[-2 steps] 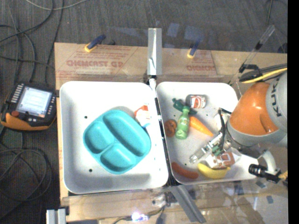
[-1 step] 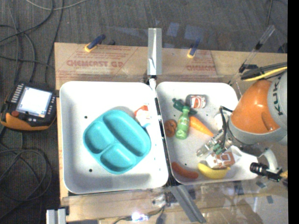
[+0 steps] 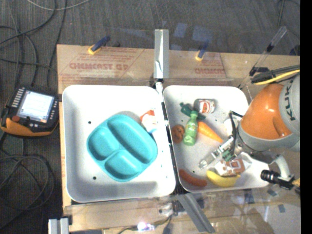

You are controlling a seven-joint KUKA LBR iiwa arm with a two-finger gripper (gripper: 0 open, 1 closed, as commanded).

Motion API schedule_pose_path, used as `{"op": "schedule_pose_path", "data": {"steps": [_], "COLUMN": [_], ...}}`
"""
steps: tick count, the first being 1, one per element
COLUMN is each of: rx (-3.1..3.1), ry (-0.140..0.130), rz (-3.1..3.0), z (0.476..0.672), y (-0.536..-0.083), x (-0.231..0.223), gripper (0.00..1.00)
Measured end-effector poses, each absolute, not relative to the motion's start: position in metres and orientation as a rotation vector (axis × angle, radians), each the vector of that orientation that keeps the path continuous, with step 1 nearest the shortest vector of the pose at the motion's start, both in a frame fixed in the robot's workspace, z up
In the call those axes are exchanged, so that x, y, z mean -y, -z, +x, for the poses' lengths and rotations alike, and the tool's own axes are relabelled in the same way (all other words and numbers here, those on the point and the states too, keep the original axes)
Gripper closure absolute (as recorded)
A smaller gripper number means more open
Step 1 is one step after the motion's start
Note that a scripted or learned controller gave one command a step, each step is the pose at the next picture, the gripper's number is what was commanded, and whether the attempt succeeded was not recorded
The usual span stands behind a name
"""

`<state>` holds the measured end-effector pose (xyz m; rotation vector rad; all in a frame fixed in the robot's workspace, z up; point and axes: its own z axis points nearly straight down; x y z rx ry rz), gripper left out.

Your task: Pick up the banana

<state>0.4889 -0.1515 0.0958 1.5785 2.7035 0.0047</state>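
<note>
The yellow banana [image 3: 222,180] lies near the front wall of the right bin [image 3: 246,97], curving up at both ends. A white and red package [image 3: 235,166] rests right behind it, touching it. My gripper [image 3: 220,153] hangs just above and behind the banana, below the orange band of the arm [image 3: 267,117], over the bin's right half. Nothing shows held in it.
In the right bin also lie a red sausage [image 3: 191,178], a green bottle [image 3: 190,131], a carrot [image 3: 210,130], a can [image 3: 205,106] and a brown round fruit [image 3: 178,132]. The left bin [image 3: 78,101] holds a teal divided plate [image 3: 122,146] and a small orange-white item [image 3: 149,121].
</note>
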Motion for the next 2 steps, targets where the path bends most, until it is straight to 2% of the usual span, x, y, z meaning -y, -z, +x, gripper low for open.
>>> {"op": "schedule_pose_path", "data": {"steps": [1, 2], "rx": [-2.785, -2.492], "ry": [0.005, -0.014], "rz": [1.408, 1.899], "z": [0.489, 0.490], "y": [-0.090, -0.088], "x": [0.126, 0.152], "gripper": [0.00, 0.00]}}
